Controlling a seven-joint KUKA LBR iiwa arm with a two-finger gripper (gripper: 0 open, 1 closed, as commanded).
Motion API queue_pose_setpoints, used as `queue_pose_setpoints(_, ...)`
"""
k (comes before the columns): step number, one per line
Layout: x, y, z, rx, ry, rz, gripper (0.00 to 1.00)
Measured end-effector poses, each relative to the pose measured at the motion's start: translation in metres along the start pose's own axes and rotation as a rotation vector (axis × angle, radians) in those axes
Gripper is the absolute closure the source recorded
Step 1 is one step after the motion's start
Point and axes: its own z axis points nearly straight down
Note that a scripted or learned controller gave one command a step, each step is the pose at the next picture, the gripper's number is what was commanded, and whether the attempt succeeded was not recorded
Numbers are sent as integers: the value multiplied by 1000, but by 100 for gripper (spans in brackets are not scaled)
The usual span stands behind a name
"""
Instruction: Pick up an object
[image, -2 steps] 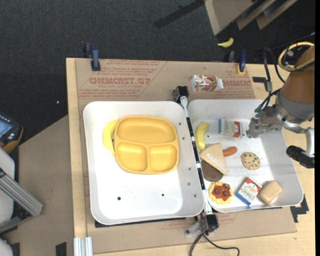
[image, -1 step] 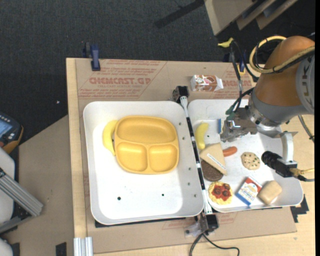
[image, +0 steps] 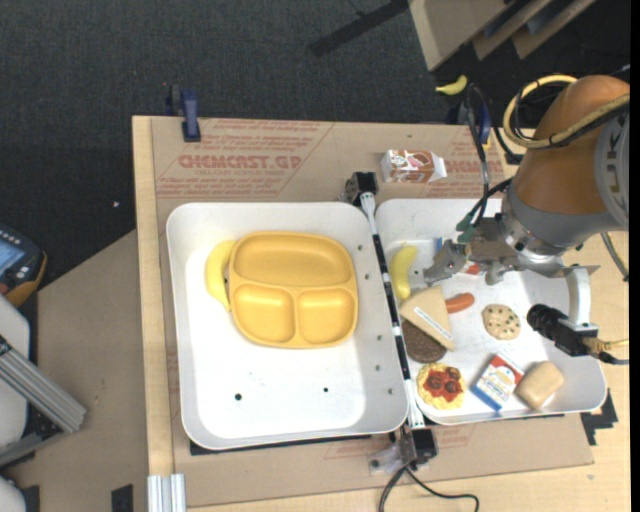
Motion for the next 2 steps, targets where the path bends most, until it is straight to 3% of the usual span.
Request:
queue_pose_setpoints(1,-96,30,134,3,-4,8,0)
queue_pose_setpoints(2,-61,-60,127,6,3,3,0)
